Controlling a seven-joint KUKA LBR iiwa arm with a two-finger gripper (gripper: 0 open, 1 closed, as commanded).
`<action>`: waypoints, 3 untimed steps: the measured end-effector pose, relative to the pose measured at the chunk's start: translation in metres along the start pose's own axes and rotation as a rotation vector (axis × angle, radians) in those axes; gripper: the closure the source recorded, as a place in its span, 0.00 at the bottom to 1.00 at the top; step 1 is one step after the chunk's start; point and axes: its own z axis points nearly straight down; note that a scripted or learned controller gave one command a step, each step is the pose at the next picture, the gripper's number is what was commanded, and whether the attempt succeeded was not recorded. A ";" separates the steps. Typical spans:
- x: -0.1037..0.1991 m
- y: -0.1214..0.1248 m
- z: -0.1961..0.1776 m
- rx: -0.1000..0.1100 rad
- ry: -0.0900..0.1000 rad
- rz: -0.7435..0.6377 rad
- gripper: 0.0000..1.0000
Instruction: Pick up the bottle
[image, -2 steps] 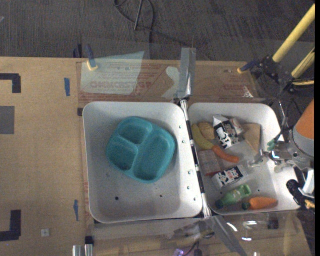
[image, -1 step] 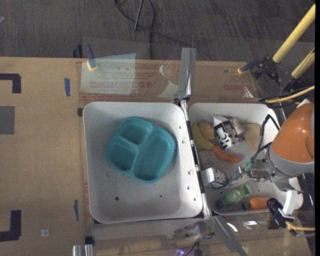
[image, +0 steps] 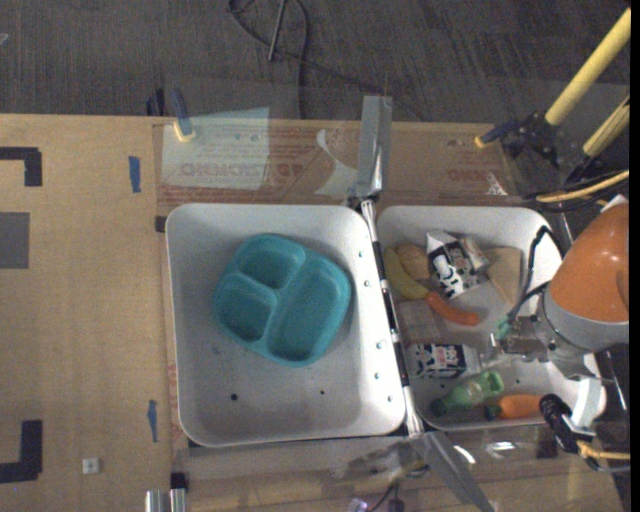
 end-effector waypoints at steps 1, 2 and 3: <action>0.044 0.002 0.009 -0.015 -0.004 0.032 1.00; -0.041 0.003 -0.052 0.002 0.005 -0.123 1.00; -0.074 0.006 -0.075 -0.002 0.003 -0.515 1.00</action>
